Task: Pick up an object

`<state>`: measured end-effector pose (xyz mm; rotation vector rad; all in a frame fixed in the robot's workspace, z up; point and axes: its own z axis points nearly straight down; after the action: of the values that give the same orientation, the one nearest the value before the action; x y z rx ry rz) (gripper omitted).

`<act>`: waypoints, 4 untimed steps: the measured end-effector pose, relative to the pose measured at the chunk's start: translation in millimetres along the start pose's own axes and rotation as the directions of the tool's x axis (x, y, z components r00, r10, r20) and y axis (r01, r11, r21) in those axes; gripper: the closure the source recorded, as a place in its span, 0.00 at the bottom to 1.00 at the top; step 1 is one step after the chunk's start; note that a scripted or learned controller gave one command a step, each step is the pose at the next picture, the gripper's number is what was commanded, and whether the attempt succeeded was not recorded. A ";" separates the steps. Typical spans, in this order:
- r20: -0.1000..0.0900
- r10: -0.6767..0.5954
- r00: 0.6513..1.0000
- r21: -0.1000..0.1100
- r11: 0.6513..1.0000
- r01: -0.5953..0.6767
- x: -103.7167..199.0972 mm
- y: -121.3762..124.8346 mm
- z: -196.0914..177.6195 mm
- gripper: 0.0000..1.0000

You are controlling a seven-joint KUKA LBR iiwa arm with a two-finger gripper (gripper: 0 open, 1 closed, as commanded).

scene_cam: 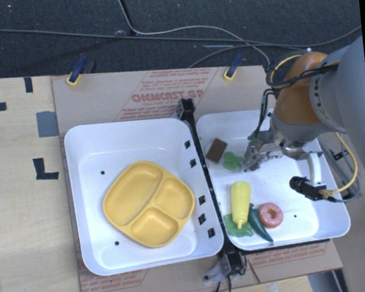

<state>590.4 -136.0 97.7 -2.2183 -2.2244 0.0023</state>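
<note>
Looking down on your bench, you see two white bins side by side on a cardboard sheet. The left bin (83, 185) holds a yellow divided plate (148, 203), lying flat near its middle with three compartments facing up.

The right bin (333, 223) holds the loose items. A small brown block (216, 149) sits near the bin's upper left corner. Just below and to the right of it lies a small green piece (232, 162). Lower down, a yellow corn cob (240, 203) stands lengthwise, its lower end resting on a green leafy base (238, 227). Beside it to the right lies a pink doughnut-shaped ring (271, 215), with a dark green pepper-like piece (261, 231) touching it at its lower left.

Your arm reaches in from the right, its orange band (297, 94) above the wrist. The gripper (252, 159) hangs low over the upper part of the right bin, just beside the green piece. You cannot tell from this angle how its tips stand, and nothing is visibly lifted from the bin floor.
</note>
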 end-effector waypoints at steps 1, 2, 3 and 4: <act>0.000 0.001 1.000 -0.005 1.000 -0.001 -1.1 0.7 -63.2 1.00; 0.000 0.001 1.000 -0.006 1.000 -0.001 -7.0 -1.4 -124.4 1.00; 0.001 0.002 1.000 -0.006 1.000 -0.002 -15.2 -6.4 -175.5 1.00; -0.002 -0.002 1.000 0.002 1.000 0.002 37.9 -22.7 -158.2 1.00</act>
<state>567.8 -98.0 255.8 -2.2143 -2.2247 0.0026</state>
